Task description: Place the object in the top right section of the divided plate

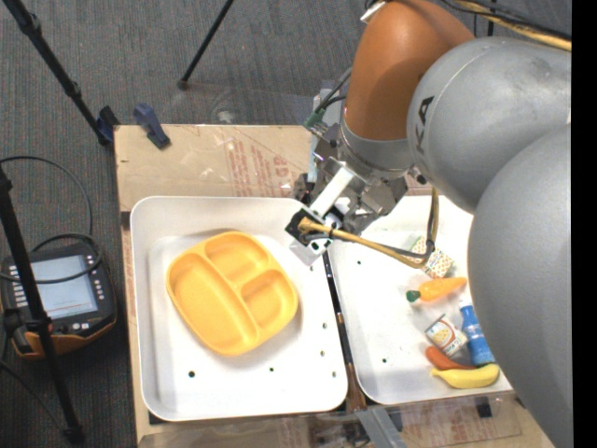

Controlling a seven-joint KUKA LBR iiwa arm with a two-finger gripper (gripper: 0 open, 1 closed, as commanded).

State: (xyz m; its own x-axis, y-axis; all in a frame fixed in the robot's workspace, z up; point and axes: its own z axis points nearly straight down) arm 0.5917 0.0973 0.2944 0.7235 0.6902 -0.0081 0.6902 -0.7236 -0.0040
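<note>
The yellow divided plate (233,292) lies in the left white bin (154,343), turned at a slant, with three sections showing. My gripper (326,217) hangs over the seam between the two bins, just past the plate's upper right corner. The wrist hides its underside, and I see no object in it. Several small toys lie in the right bin (382,343): an orange carrot (438,289), a spotted cube (439,264), a small can (446,334), a blue bottle (477,336), a red sausage (442,357) and a yellow banana (466,376).
The grey arm with its orange band (401,59) covers the upper right of the view and part of the right bin. A handheld controller (58,292) and tripod legs (56,73) stand on the floor to the left of the bench.
</note>
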